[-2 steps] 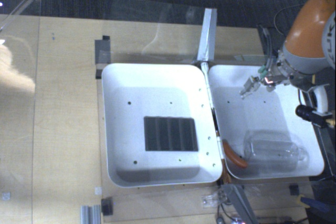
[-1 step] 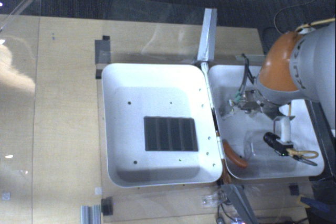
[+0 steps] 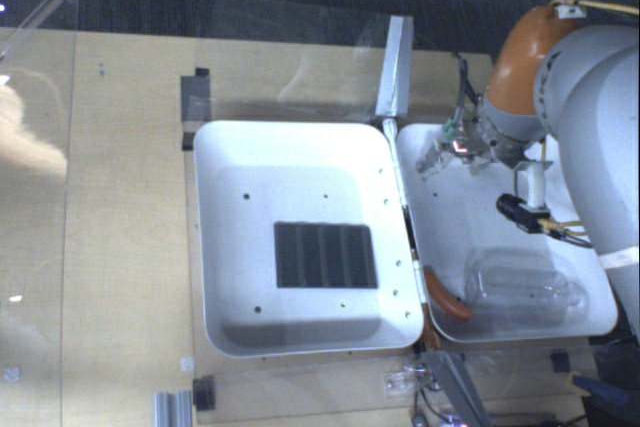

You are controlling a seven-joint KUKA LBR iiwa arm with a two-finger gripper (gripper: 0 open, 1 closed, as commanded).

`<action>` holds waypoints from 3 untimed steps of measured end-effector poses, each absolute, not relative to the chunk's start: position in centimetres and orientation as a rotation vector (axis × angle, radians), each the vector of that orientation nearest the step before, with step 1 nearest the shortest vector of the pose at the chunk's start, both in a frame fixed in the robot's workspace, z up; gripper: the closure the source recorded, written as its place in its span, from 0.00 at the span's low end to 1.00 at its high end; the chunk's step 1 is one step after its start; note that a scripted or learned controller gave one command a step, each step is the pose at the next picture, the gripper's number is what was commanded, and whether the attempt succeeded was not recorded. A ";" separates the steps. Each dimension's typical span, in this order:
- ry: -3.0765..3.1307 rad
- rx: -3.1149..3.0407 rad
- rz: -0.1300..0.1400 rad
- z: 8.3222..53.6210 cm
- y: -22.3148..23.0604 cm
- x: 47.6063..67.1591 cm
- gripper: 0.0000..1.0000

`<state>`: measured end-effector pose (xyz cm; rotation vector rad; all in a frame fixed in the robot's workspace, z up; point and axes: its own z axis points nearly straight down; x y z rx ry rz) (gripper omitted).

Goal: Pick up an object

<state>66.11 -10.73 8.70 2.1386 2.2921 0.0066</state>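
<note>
My gripper hangs low over the far left part of the right bin, below the arm's orange band. A clear plastic bottle lies on its side near that bin's front wall. A red-orange curved piece rests in the front left corner of the same bin, just left of the bottle. A dark ribbed rectangular block lies flat in the middle of the left bin. I see nothing held at the gripper, and it stands well apart from the bottle and the curved piece.
The grey arm covers the right side of the right bin, with a black cable fitting hanging over it. A metal divider post rises behind the gap between the bins. Clear panels stand at the left and back of the bench.
</note>
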 end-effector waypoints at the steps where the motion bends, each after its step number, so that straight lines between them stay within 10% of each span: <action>1: 2.064 2.360 0.006 17.5 -16.5 63.3 0.00; 2: 2.204 2.226 0.012 8.9 -13.2 58.5 0.00; 3: 2.175 2.259 0.006 8.6 -14.3 66.3 0.00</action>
